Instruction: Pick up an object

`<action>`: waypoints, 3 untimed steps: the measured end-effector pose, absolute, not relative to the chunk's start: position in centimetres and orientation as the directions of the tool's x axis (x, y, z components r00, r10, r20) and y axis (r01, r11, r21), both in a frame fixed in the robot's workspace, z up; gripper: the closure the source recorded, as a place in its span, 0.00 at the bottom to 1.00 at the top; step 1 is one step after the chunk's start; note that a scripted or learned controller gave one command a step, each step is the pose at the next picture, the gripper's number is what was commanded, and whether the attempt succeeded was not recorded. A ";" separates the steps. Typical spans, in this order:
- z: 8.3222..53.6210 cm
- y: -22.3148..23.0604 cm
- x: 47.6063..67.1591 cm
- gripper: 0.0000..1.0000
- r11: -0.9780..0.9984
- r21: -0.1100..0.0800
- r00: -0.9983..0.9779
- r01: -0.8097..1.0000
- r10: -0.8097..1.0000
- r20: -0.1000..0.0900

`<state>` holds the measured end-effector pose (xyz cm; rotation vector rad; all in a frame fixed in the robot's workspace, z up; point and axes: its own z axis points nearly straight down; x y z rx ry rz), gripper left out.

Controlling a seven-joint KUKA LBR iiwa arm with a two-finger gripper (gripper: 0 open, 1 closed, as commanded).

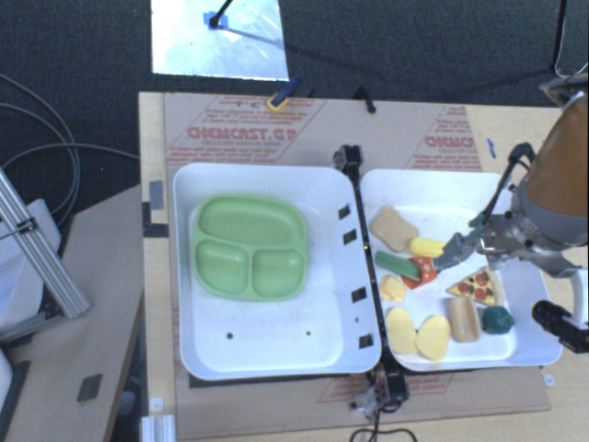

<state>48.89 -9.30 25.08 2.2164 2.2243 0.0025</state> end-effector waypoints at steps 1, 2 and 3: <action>9.8 -13.4 52.4 0.00 0.004 0.012 -0.004 1.000 1.000 -0.003; 8.5 -9.7 58.0 0.00 0.009 0.005 -0.009 1.000 1.000 0.001; 9.6 -10.0 57.8 1.00 0.003 0.004 -0.003 1.000 1.000 0.001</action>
